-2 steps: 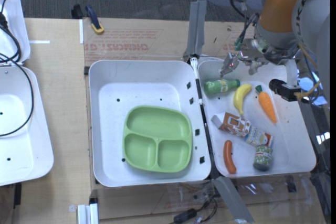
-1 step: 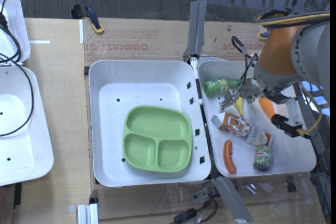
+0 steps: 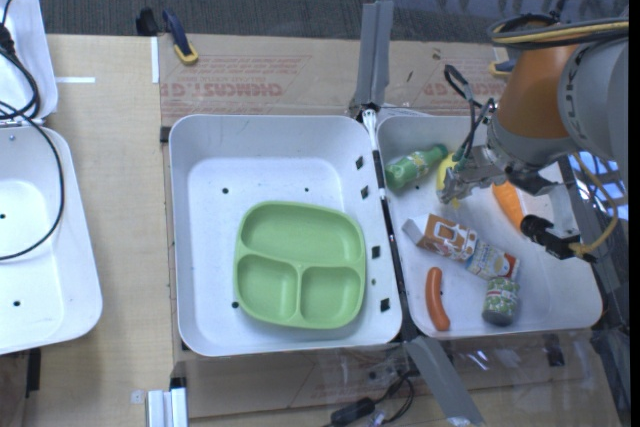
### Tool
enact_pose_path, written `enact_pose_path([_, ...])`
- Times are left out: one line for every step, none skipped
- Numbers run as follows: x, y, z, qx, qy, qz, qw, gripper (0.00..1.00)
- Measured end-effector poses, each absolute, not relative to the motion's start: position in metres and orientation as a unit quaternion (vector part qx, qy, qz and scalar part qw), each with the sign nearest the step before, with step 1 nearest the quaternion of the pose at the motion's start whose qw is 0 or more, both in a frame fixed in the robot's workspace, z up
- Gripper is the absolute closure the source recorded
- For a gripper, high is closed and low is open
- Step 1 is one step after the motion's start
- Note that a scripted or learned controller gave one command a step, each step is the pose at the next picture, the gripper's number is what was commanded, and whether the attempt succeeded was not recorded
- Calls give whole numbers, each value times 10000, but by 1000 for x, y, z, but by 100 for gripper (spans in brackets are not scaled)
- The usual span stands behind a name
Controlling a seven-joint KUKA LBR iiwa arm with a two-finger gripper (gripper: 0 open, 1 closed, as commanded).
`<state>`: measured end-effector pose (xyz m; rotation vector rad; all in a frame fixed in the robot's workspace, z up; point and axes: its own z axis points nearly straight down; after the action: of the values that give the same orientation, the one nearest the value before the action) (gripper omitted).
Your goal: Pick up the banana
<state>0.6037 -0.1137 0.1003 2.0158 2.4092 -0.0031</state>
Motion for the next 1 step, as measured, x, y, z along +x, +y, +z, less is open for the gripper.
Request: enact_pose_path([604, -114, 100, 6416, 7671, -9, 3, 0])
